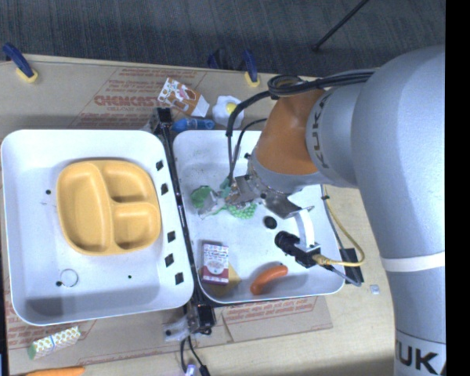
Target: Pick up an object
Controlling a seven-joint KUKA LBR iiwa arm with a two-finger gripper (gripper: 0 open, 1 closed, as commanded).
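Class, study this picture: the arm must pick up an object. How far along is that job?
Done: the arm has reached over the right bin. In hand: its gripper sits low at the green item. Left: no object is visibly lifted; the small box and orange sausage lie on the bin floor.

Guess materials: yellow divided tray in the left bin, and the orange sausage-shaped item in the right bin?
Yellow three-compartment tray: likely moulded plastic, matte with soft sheen; rounded edges, uniform colour. Orange sausage-shaped toy: probably plastic or rubber, slightly glossy; a highlight runs along its top. Can't confirm either.
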